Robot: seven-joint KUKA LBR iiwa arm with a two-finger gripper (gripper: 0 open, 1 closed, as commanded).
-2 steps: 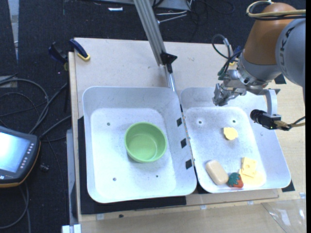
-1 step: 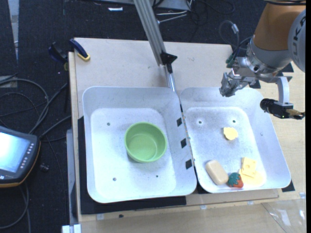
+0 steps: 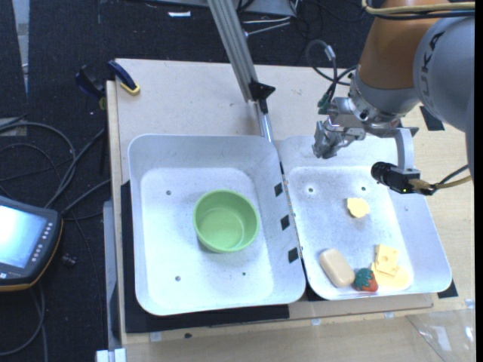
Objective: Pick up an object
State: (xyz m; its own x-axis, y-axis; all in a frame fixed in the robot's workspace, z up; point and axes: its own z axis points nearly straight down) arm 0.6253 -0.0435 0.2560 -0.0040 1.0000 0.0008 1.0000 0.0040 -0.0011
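Four small items, among them a yellow rounded block (image 3: 358, 207), lay in the right-hand shallow white bin (image 3: 430, 236), the end effector (image 3: 326, 146) hovering at its eleven o'clock corner, apparently poised to descend, its grip state indiscernible.

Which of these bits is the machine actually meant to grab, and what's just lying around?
Part of the job: pincer; green bowl; yellow chunk; cheese slice; beige bar; strawberry.

Just lying about: handheld screen; blue-and-yellow clamp; metal pole.
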